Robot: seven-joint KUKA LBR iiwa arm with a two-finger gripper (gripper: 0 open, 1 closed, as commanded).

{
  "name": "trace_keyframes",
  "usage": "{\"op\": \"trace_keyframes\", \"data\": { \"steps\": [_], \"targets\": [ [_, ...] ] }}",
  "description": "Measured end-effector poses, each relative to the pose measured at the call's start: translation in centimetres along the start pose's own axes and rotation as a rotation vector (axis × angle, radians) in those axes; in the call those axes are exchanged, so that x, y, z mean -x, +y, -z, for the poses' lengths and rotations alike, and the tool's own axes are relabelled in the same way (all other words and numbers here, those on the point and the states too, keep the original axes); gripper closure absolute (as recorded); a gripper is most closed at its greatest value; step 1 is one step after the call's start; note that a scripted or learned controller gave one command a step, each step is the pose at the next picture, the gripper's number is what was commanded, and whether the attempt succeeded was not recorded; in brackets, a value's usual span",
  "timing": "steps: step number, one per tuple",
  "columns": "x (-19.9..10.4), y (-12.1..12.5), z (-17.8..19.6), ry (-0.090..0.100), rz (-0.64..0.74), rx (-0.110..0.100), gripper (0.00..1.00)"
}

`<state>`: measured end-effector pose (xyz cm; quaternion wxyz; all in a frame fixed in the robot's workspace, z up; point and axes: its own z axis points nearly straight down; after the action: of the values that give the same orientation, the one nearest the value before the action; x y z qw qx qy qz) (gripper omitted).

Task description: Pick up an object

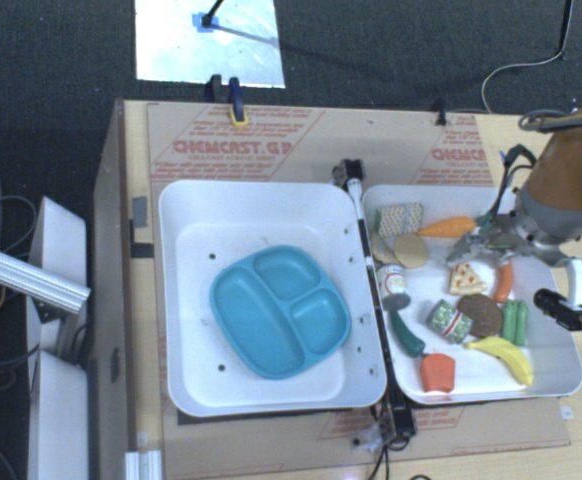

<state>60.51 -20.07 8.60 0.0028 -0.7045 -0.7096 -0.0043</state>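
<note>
Toy foods, glossy plastic, crowd the right bin (569,373); tool (483,245) hovers above the triangular pizza slice (466,278); grip state unclear.

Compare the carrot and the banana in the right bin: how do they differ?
The carrot is orange and tapered, lying near the bin's far edge beside the gripper; the banana is yellow and curved, lying at the near edge. The carrot points roughly sideways, the banana runs diagonally. Both are toy foods resting flat in the right bin.

My arm (571,183) is cut off by the frame's edge at three o'clock. My tool (486,243) is too blurred to read its fingers, and it hides part of the right bin's (561,368) far rim at two o'clock.
</note>
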Motion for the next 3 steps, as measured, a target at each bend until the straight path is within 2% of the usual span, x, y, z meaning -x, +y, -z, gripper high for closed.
{"op": "trace_keyframes", "data": {
  "steps": [1, 2, 3],
  "targets": [
    [0.0, 6.0, -0.1, 0.010, -0.001, -0.033, 0.00],
    [0.0, 1.0, 0.0, 0.000, -0.001, 0.000, 0.00],
    [0.1, -2.1, 0.5, -0.003, -0.002, -0.001, 0.00]
  ]
}}
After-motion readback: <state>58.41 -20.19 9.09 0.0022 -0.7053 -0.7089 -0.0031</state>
